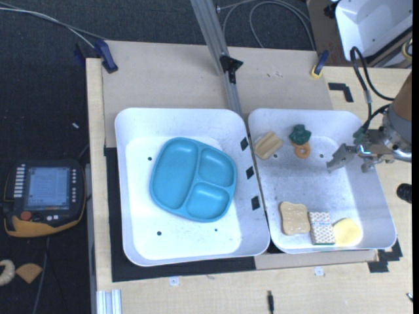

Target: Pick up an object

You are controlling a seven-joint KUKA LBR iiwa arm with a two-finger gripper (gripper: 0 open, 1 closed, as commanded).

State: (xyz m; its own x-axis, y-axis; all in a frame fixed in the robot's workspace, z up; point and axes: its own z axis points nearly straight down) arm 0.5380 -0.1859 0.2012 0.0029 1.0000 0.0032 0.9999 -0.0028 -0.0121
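- You have the jaws [352,157] hanging over the right bin [366,195], toward its 3 o'clock side; the two fingers look spread apart with nothing between them.
- Your candidates all lie in that right bin. At its 11 o'clock corner sits a tan block [267,145], short and chunky, long axis running from 8 to 2 o'clock.
- Just at 3 o'clock of the block you see a dark green lump [300,135] with a small orange ring [302,151] touching it at 6 o'clock; neither shows a clear long axis.
- Along the bin's 6 o'clock edge you find three pieces in a row: a pale toast slice [294,218], roughly upright from 12 to 6; a chequered wafer [321,227] touching it at 3 o'clock, same axis; and a round yellow piece [347,231] beside that.
- The left bin [131,195] holds a blue divided plate [194,178], tilted with its long axis from 10 to 4 o'clock.
- Both bins rest on the table [163,70].
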